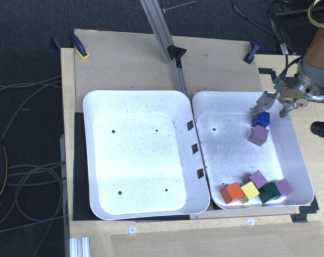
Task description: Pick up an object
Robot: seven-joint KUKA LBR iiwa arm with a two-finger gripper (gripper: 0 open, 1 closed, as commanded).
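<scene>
The gripper [272,105] is seen above the upper right part of the right bin [226,143], reached in from the right edge of the view. Its two fingers [259,105] are spread apart and released, with nothing gripped between them. A blue cube [261,119] is found just below the fingers, nearer the left one than the right, and it lies on the bin floor rather than in the gap. A purple cube [258,135] is set just beneath the blue cube, the two seeming to touch or nearly so. A cluster of blocks is gathered at the near right corner of the same bin: an orange block [232,191], a yellow block [249,189], a green block [269,191], and two more purple blocks [258,178] beside them. The left bin [138,154] is placed beside the right one on the wooden surface [130,63].
</scene>
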